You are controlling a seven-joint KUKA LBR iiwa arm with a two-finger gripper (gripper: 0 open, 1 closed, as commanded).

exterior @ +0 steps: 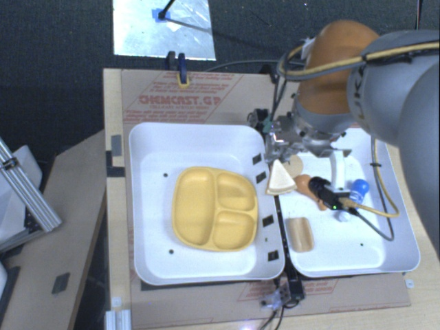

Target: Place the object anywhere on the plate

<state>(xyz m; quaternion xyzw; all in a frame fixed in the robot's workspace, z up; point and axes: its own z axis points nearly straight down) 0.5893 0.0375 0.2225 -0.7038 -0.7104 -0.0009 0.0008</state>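
Observation:
A yellow divided plate (pixel 213 207) lies in the middle of the left bin (pixel 148 184). My gripper (pixel 276 151) hangs over the left edge of the right bin (pixel 385 253), near the wall between the two bins. Directly below it sits a cream wedge-shaped piece (pixel 280 178), its tip pointing up at the gripper. The wrist hides whether the two touch. An orange-brown piece (pixel 304 182) and a pale round piece (pixel 295 165) lie just right of the wedge.
A tan block (pixel 300 234) lies in the right bin toward the front. A blue object (pixel 359 186) sits further right. The grey arm and its orange band (pixel 337 53) cover the back of the right bin.

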